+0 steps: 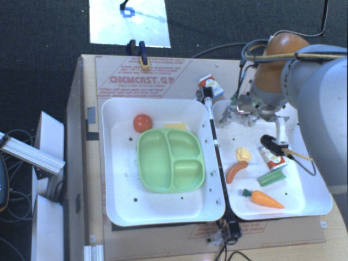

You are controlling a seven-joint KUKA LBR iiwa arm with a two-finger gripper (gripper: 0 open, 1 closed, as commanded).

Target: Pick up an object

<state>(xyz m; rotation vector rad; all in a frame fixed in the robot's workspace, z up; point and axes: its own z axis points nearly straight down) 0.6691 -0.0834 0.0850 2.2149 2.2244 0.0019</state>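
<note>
Sausage [236, 172] well apart fr. pincer [240, 115]

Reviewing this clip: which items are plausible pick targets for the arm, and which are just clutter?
Likely in play, right bin, below the end effector:
toy carrot; sausage; green block; yellow piece; red-and-white tube.

Lying about:
green divided plate and red ball in the left bin; small carton; blue-and-yellow clamp.
</note>
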